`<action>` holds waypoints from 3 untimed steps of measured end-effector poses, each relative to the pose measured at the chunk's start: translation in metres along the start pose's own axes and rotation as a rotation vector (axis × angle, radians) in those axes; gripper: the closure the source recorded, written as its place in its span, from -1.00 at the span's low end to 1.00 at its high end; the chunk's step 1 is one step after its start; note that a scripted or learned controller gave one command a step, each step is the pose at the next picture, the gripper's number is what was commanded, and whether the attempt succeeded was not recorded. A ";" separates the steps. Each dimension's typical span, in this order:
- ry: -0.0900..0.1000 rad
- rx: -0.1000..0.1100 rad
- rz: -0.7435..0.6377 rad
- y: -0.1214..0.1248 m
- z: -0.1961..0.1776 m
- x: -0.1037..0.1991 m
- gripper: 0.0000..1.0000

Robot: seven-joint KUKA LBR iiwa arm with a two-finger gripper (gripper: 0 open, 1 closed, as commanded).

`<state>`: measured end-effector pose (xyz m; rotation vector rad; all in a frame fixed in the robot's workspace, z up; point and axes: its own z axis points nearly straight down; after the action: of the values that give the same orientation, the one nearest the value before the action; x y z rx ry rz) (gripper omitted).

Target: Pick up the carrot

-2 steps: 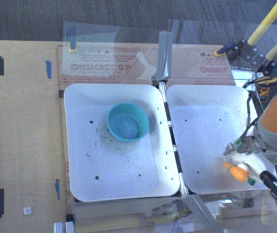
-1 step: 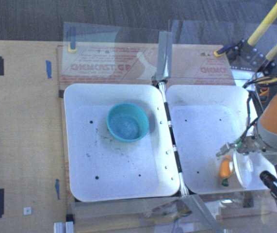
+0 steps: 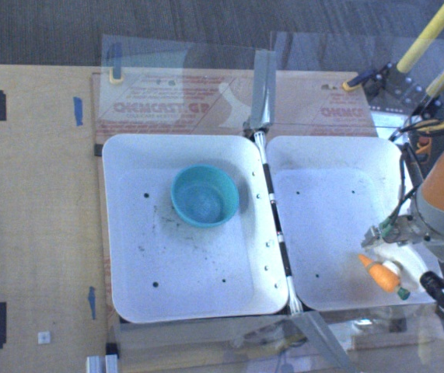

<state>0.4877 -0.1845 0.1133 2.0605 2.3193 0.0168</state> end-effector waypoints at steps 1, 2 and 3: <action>-0.001 -0.001 0.000 0.000 -0.001 0.000 -1.00; 0.015 0.024 0.010 -0.004 0.024 0.024 -1.00; 0.016 0.022 0.013 -0.003 0.014 0.023 1.00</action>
<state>0.4823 -0.1622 0.0986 2.0928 2.3256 0.0081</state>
